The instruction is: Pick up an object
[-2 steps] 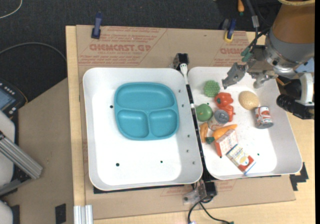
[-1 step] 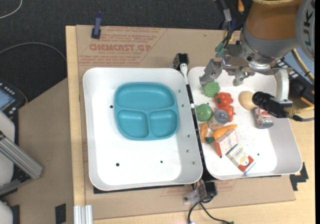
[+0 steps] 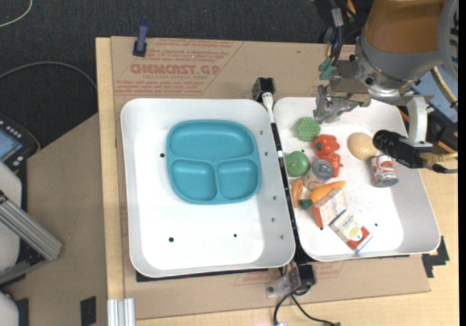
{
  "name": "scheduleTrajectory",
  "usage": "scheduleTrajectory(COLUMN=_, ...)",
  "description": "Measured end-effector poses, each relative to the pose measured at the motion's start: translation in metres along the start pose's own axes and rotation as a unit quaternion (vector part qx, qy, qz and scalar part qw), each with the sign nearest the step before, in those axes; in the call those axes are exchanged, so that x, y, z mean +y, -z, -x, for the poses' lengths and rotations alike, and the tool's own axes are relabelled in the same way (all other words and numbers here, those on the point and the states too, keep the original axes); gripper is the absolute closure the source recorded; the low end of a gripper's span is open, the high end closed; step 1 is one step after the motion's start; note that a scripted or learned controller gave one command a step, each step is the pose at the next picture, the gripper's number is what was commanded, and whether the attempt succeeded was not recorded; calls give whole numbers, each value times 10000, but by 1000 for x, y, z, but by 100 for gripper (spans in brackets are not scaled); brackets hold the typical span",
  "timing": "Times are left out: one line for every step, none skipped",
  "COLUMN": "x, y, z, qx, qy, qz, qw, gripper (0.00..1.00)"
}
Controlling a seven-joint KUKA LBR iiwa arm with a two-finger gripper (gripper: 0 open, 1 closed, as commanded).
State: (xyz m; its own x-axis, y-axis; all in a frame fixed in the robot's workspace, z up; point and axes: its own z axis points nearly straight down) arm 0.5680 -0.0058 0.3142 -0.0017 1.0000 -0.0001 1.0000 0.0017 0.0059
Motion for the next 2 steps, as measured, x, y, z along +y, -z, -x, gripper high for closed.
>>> scheduleTrajectory(x=-28, y=90, z=-34, qx=12, qy=17, qz=31, qw=10000, gripper=100)
scheduleTrajectory(x=-48, y=101, z=-67, qx=5, qy=11, qz=-6, qw=10000, gripper=100)
